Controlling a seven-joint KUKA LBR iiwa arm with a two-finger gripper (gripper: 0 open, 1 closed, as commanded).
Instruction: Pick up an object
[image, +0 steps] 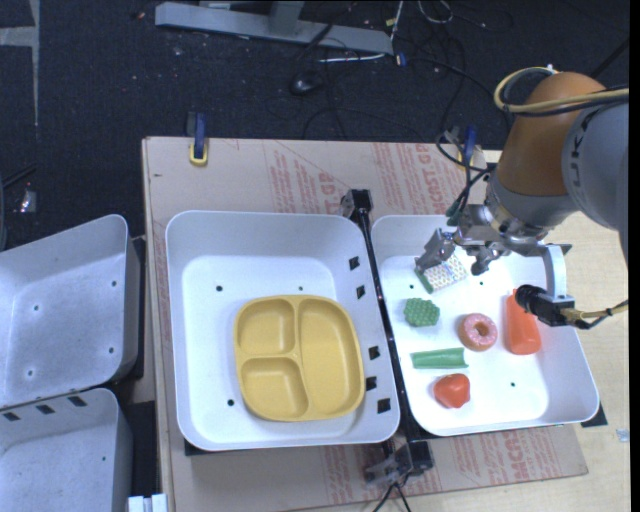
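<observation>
Studded white block with a green edge sits clamped between the jaws, above the right bin.

The arm is grey with a rounded orange band, a yellowish cable looping above it.

right bin: crowded mid-floor by green ball, donut, orange block, tomato
left bin: mostly taken up by yellow tray
</observation>
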